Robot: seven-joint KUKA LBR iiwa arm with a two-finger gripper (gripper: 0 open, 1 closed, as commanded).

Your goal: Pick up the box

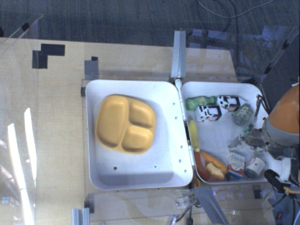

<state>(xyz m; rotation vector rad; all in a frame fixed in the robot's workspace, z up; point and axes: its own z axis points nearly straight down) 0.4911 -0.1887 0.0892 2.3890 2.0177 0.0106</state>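
Closest to the lens is the arm (287, 118), grey with its orange band, reaching in from the right over the far side of the right bin (220, 86). Its gripper (247, 140) hangs above the right half of that bin. I cannot tell from this view whether it is released or clenched, and nothing is visibly held in it.

Item under task: I take the box (236, 162) to be the small white carton with red and blue print, near the front wall of the right bin. It rests on the bin floor, just forward of the gripper. The identification is a judgement, since two cow-patterned packs (209, 112) near the back wall may also be cartons.

Adjacent items: a small round tub (255, 167) sits just beside the box on its right. A cluster of orange and red toy food (211, 165) lies close on its left. A yellow banana-like piece (192, 132) lies along the left wall. A tilted can (242, 115) and a green bottle (200, 102) lie toward the back.

Further out: the left bin (136, 175) holds a yellow divided plate (125, 124). Both bins sit on the wooden bench (56, 125).

Assessment: the approach step is in hand and the box is not yet lifted. The next move calls for centring over the carton and descending without catching the tub or the toy food.
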